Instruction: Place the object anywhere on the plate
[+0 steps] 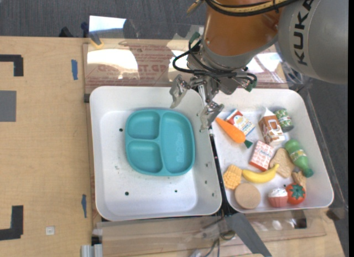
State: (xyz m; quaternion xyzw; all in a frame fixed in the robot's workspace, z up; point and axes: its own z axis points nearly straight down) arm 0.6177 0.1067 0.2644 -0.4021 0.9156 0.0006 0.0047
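Observation:
A teal divided plate (160,142) lies in the left white bin (105,156) with nothing on it. My gripper (193,102) hangs over the back of the wall between the two bins, just beyond the plate's far right corner. Its fingers (178,91) are spread open with nothing between them. An orange toy carrot (231,130) lies in the right bin (321,167), a little to the right of the gripper's nearer finger and apart from it.
The right bin holds several toy foods: a small carton (241,122), a brown bottle (270,129), a green can (284,118), a banana (260,175), corn (233,176), a tomato (295,193). A cardboard panel (133,65) stands behind the bins.

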